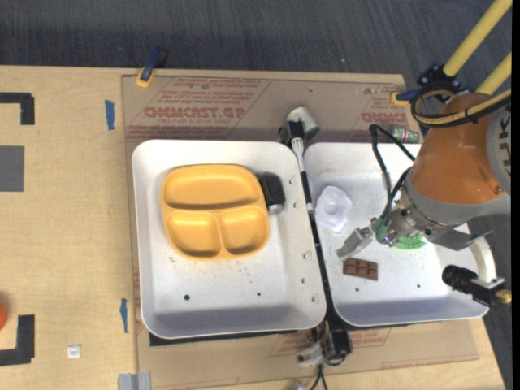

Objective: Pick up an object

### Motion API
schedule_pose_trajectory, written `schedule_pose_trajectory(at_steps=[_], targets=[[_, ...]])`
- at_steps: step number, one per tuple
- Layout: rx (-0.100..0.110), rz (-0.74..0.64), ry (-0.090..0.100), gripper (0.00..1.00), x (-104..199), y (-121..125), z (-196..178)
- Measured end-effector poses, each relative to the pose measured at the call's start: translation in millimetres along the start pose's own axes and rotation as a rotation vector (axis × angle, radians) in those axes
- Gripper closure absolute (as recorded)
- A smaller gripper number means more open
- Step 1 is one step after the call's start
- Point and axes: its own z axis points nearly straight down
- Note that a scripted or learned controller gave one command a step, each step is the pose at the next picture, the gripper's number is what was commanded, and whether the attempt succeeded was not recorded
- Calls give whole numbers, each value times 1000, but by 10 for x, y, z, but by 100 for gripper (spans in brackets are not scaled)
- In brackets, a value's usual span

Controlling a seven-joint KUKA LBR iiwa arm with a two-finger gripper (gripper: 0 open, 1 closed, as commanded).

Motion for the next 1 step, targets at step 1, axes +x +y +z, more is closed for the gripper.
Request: schedule_pose_trajectory(at_steps=[1], targets=[[0, 0, 0, 0, 0, 0, 0]])
